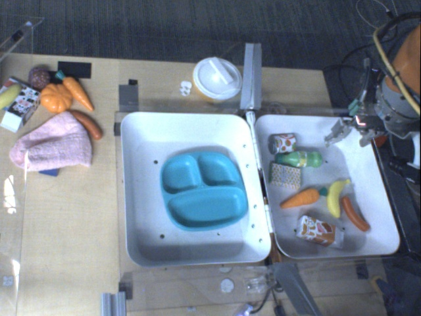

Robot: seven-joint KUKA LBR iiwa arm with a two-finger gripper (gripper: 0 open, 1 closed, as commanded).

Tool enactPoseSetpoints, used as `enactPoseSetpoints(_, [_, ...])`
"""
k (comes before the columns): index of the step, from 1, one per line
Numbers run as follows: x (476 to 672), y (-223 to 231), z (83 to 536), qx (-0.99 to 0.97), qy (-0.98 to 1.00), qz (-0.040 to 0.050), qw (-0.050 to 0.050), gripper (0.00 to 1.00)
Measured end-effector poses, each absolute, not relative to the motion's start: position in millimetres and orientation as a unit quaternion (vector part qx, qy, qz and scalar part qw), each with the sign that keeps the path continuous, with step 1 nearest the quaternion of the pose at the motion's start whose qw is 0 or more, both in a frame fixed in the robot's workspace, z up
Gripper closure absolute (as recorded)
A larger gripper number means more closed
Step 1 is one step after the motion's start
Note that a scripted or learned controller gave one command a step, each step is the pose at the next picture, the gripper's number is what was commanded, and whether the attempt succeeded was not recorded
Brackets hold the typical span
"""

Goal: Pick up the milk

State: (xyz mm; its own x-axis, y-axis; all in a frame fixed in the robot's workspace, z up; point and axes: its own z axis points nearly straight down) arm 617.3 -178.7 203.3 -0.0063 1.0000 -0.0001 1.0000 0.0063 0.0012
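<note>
The milk (317,231) is a small white carton with orange-brown patches, lying on its side near the front of the right bin (388,242). My gripper (348,135) hangs over the bin's back right corner, far behind the milk. It is open, its two fingers spread apart with nothing between them. The grey arm with its orange band enters from the right edge.
The right bin also holds a small can (283,143), a green bottle (299,158), a patterned box (285,175), a carrot (300,198), a banana (337,196) and a sausage (355,214). A blue divided plate (204,189) lies in the left bin. A pink cloth (52,143) and toy foods lie at far left.
</note>
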Motion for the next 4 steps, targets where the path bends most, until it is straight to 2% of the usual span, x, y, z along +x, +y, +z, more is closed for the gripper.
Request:
enactPoseSetpoints(1, [579.8,-93.2,131.6,0.706,0.709,0.0001,0.0,0.0])
enactPoseSetpoints(2, [497.2,-103.4,90.7,0.646,0.763,0.0045,0.007,0.0])
enactPoseSetpoints(3, [549.8,-150.0,140.6,0.438,0.899,0.001,0.002,0.0])
enactPoseSetpoints(4, [578.2,-87.9,89.4,0.452,0.892,0.0035,0.006,0.0])
